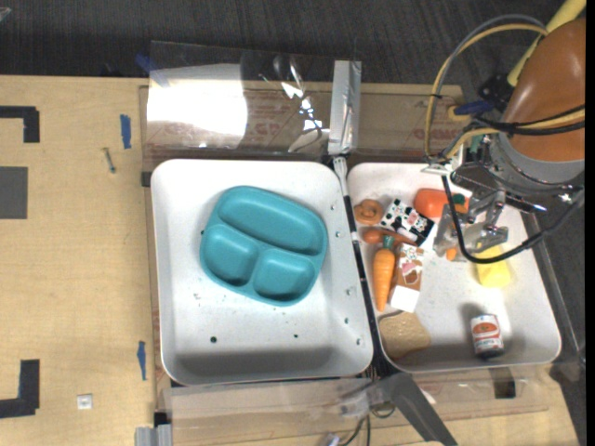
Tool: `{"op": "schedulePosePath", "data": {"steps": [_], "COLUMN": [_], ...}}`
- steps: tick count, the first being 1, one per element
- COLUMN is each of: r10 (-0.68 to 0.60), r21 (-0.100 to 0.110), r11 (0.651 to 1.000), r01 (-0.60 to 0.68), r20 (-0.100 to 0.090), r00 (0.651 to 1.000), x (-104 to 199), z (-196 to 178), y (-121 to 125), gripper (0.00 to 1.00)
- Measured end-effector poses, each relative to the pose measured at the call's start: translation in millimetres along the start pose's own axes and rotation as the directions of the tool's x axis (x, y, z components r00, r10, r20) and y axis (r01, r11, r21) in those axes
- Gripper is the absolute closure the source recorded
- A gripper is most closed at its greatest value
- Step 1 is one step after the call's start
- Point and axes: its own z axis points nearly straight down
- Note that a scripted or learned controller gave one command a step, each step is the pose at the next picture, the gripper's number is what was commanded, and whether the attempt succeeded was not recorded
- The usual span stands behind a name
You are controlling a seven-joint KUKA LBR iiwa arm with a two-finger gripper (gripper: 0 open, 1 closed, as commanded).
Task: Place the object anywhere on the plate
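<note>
Nearest, small red-labelled tin can [486, 334] at five o'clock; claw [481, 233], grip unreadable, hovering over yellow block [494, 273], teal divided plate [263, 242] waiting at nine o'clock.

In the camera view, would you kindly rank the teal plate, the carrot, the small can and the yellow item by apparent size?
1. teal plate, by far the largest
2. carrot
3. small can and yellow item: they look alike, and the gripper partly hides the yellow one.

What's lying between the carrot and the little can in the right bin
In the camera view, a small white carton lies right beside the carrot; past it bare white bin floor runs to the can. A tan bread slice sits just below that line.
</note>
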Motion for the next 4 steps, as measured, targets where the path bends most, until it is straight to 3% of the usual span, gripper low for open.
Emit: {"op": "schedulePosePath", "data": {"steps": [1,2,3,4], "r10": [-0.193,-0.316,-0.315,-0.469], "r21": [-0.013,-0.003,0.0,-0.014], "r11": [0.981,0.949,0.949,0.883], "r01": [0.193,0.316,0.315,0.469], "r20": [0.002,0.006,0.004,0.006], "r00": [0.981,0.949,0.949,0.883], "x": [-107,-170,-130,-164], "z": [52,-20,-117,0], "y": [37,23,0,33], "gripper": [1.0,1.0,1.0,1.0]}}
